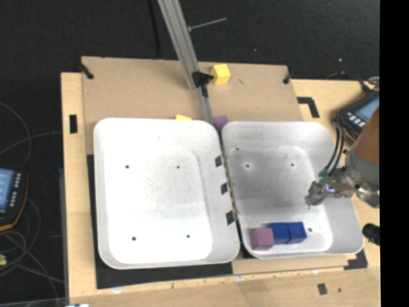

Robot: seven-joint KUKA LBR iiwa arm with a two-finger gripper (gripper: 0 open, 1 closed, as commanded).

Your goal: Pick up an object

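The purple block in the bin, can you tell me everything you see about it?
The purple block is a small cube-like piece, pale violet, plain and matte. It sits flat on the floor of the right bin, near the front edge. A blue block sits right beside it, seemingly touching. The tool is apart from it.

The two bins, the left bin (153,190) and the right bin (281,171), looked like smooth white plastic with grey scuffed patches in the middle. The bench (147,85) under them looked like flat, dull brown board, like wood or cardboard. A long pole (179,31) looked like shiny grey metal. The purple block (261,237), the blue block (287,231) and the yellow block (221,73) looked smooth and dull, not shiny. The floor (64,24) was dark and matt
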